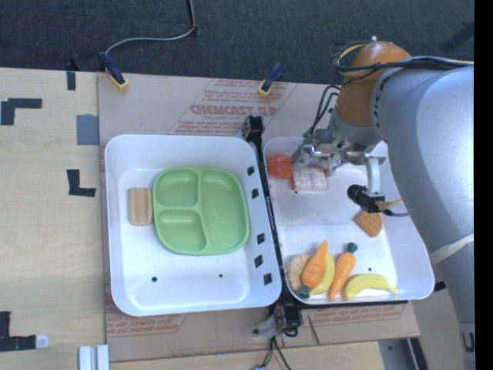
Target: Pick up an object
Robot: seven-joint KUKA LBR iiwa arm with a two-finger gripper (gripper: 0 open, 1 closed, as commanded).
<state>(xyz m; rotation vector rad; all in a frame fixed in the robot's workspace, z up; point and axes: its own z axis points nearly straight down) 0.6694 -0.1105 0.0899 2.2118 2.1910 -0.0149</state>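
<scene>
My gripper [314, 159] hangs low over the back left part of the right bin [400, 253], under the orange-banded wrist. A pink and white block [310, 180] lies directly beneath and in front of it, touching or nearly touching the gripper. Just to the left of the block sits a red toy food piece [280, 166]. A small brown waffle-like piece [370, 223] lies further right in the same bin. At the bin's front lie two orange carrots [316, 264] [341, 272], a yellow banana [370, 286] and a pale lumpy piece [296, 267].
The left bin [123, 268] holds a green divided plate [202, 210] and a tan bread-like piece [139, 206] beside it. The bulky grey arm [431, 153] covers the right bin's right side. A black divider with clips [262, 206] runs between the bins.
</scene>
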